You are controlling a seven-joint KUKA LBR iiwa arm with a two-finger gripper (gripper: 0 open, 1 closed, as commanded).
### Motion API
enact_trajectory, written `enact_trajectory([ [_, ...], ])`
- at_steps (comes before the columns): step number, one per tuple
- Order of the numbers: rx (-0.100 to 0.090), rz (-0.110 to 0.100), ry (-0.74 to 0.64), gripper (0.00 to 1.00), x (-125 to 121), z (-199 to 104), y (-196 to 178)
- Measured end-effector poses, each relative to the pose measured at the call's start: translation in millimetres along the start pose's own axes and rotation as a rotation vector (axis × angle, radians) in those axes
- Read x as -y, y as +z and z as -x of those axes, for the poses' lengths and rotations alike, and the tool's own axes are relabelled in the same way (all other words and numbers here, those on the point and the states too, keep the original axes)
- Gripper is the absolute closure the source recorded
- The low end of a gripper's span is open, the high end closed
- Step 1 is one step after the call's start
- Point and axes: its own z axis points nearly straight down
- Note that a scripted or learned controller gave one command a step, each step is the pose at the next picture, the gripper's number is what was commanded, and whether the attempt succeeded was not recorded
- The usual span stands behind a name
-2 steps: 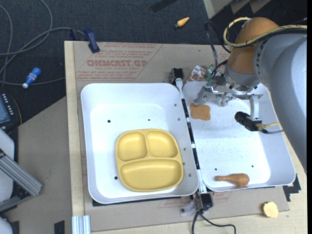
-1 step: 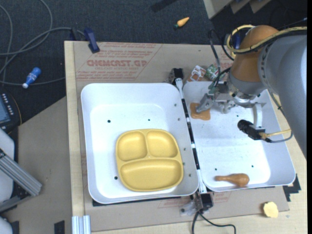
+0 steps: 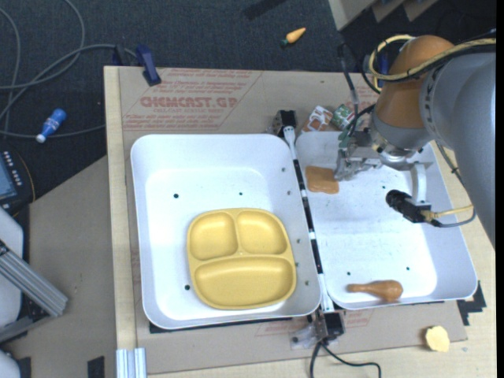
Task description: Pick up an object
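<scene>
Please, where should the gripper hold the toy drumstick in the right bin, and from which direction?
Grip the drumstick from above, across its thin handle end, which points toward the left bin. It lies flat near the right bin's front edge, so closing across the narrow shaft probably suits better than the round end.

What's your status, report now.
Gripper low in right bin, over brown flat piece; grasp unclear. Drumstick near front wall. Yellow tray in left bin.

One fixed overhead cam, slanted down on the bench.
Looks from above at a moderate distance, both white bins in frame side by side: left bin [image 3: 150, 211] near centre, right bin [image 3: 441, 266] toward the right edge. Arm [image 3: 465, 93] enters from the right, cropped at the frame edge. Dark floor [image 3: 197, 14] fills the top, bench front edge at the bottom.
</scene>
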Motion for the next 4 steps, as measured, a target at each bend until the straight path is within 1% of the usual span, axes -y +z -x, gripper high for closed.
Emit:
enact_trajectory([
  [1, -0.001, -0.006, 0.003, 1.0, 56, -2, -49],
  [2, -0.001, -0.005, 0.001, 0.0, 54, -2, -46],
  [3, 0.0, 0.0, -0.001, 0.0, 8, -5, 14],
  [4, 0.0, 0.004, -0.001, 1.0, 7, -5, 0],
])
